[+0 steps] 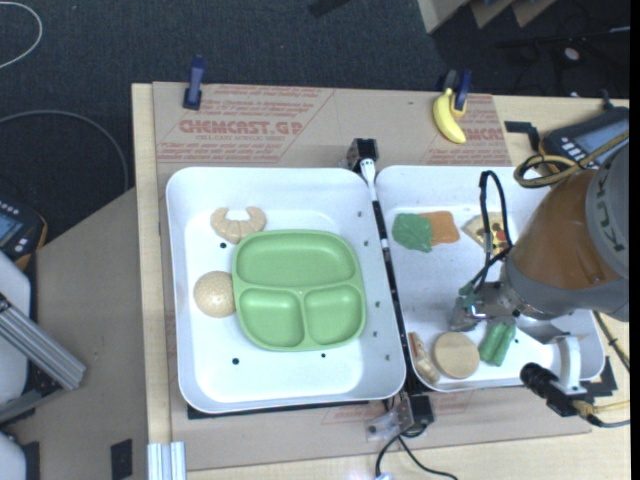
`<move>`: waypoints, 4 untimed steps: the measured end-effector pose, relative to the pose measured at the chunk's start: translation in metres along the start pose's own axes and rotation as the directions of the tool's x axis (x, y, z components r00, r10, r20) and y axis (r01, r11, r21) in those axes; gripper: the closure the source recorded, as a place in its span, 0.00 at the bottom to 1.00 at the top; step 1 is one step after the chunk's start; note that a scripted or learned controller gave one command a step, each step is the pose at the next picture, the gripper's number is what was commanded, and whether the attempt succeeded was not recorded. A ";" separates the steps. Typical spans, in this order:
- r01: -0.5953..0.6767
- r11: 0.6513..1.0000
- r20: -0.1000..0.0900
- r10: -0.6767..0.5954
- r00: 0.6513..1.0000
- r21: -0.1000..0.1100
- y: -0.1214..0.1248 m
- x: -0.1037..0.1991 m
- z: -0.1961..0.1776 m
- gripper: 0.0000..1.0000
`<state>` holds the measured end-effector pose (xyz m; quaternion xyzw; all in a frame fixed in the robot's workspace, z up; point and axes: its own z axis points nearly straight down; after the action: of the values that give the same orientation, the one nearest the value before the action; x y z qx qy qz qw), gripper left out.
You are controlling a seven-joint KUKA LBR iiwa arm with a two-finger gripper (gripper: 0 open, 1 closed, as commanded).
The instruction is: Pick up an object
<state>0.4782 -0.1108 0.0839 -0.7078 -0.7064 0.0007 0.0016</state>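
My gripper (474, 308) is low in the right bin (425, 180), near its front middle, below the arm's orange band (560, 238). Just right of the gripper and a little nearer the front lies a small green cylinder (497, 341). A round tan disc (455, 354) sits just in front of the gripper, touching or nearly touching the cylinder. Beside the disc, by the bin's front left corner, lies a small tan and reddish piece (420, 356). At the back of this bin are a green leafy piece (411, 232) and an orange slab (441, 227).
The left bin (196, 188) holds a green divided plate (299, 288), a pale crescent piece (238, 224) and a round tan ball (214, 293). A yellow banana (449, 118) and blue clamps (193, 82) sit on the board behind the bins. Black cables (490, 218) hang by the arm.
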 end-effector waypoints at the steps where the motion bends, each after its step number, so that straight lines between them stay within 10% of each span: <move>1: 0.001 1.000 0.002 -0.001 1.000 -0.003 0.001 -0.007 -0.001 1.00; 4: 0.002 1.000 0.001 -0.002 1.000 -0.003 0.001 0.001 0.000 1.00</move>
<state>0.4788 -0.1098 0.0844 -0.7072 -0.7070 0.0001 0.0003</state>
